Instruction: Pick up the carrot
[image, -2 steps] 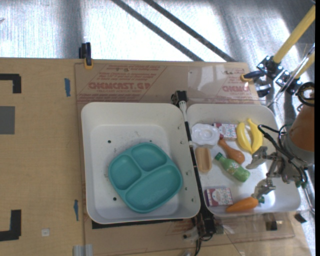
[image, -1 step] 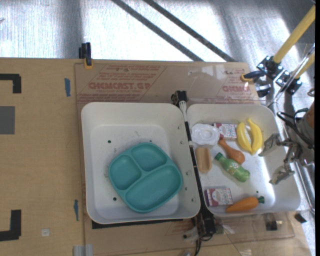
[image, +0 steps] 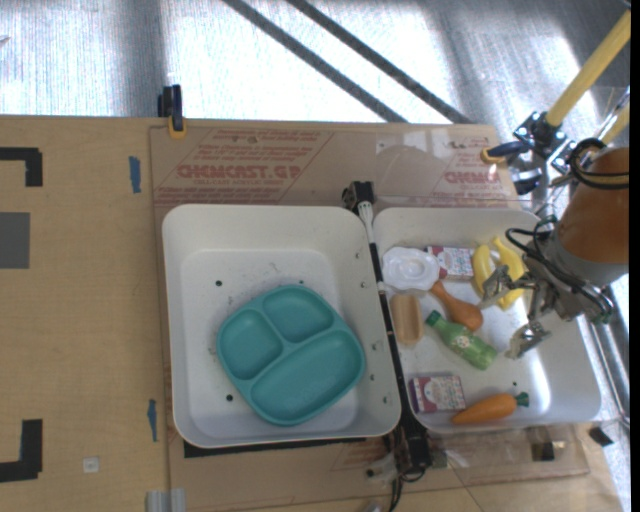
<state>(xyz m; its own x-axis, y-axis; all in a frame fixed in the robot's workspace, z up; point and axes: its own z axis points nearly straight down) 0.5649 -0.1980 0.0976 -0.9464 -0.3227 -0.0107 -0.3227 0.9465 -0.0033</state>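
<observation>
Carrot (image: 488, 407) lying flat near the front edge of the right bin (image: 575, 395), orange body pointing left, green top to the right. Not touched by anything.

Gripper (image: 512, 315) hovering over the right bin, well behind the carrot and slightly to its right. Fingers spread apart, nothing between them. One fingertip (image: 493, 291) close to the banana, the other lower and nearer the bin's right side. Arm (image: 597, 215) coming in from the right, orange band visible above the wrist.

Other items, all placed relative to the carrot:
- Small maroon carton (image: 437, 392) just to its left, near but apart.
- Green bottle (image: 461, 339) behind it, tilted, white label facing up.
- Orange bottle (image: 456, 306) behind that, touching or overlapping the green one; cannot tell which.
- Tan bread-like piece (image: 405, 318) behind and to the left, by the bin's left wall.
- White round lid-like thing (image: 409, 267) and a small red-and-white pack (image: 456, 262) at the far back.
- Banana (image: 497, 266) at the far back, under the gripper's reach.

Left bin (image: 190, 330) well to the left of the carrot, holding a teal divided plate (image: 290, 350).
</observation>
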